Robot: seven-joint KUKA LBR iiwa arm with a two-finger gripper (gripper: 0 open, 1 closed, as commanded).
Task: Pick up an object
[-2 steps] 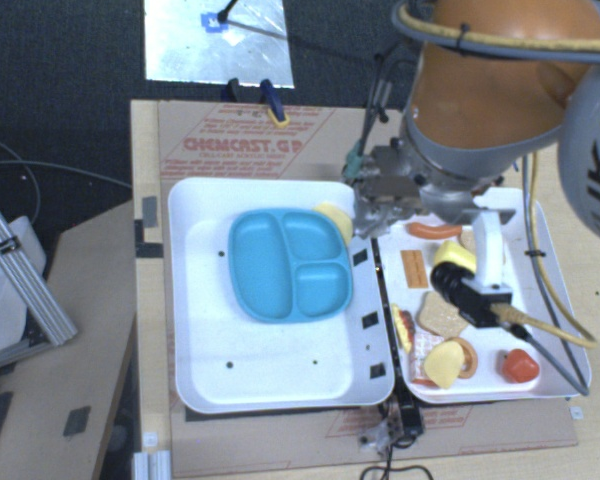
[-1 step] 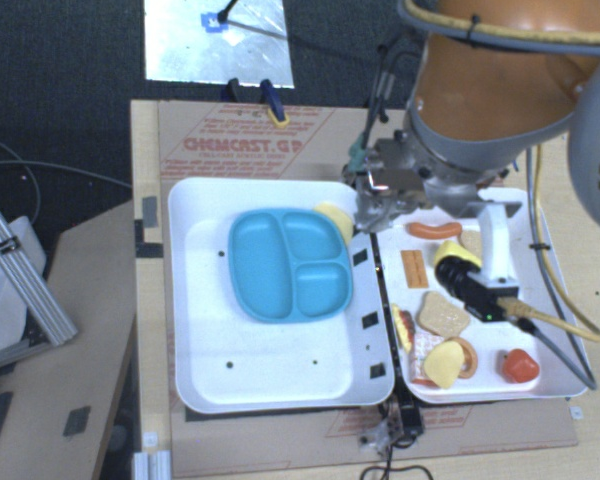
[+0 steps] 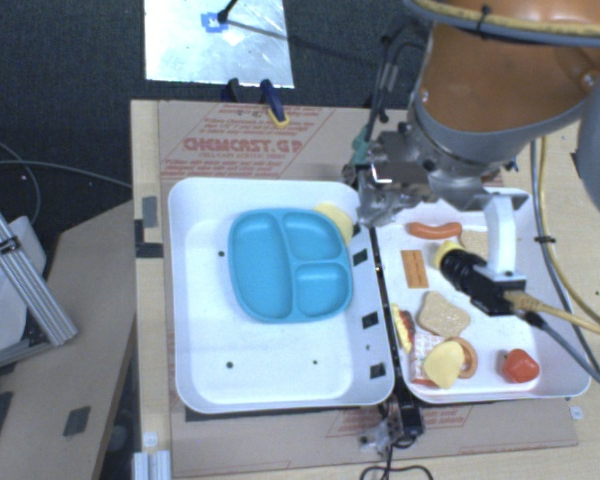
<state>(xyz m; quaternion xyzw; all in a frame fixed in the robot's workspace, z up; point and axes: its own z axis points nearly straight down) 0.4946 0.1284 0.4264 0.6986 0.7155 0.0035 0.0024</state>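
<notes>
- My fingers are hanging over the ridge between the two bins; whether wide or narrow, I cannot tell.
- Pale yellow piece is lying just beside them, against the blue divided plate in the left bin.

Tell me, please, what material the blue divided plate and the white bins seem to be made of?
The blue divided plate looks like moulded plastic, matte to slightly glossy: uniform colour, rounded compartment ridges. The white bins also look like plastic, smooth with soft sheen and rounded corners; thin coated metal cannot be excluded.
</notes>
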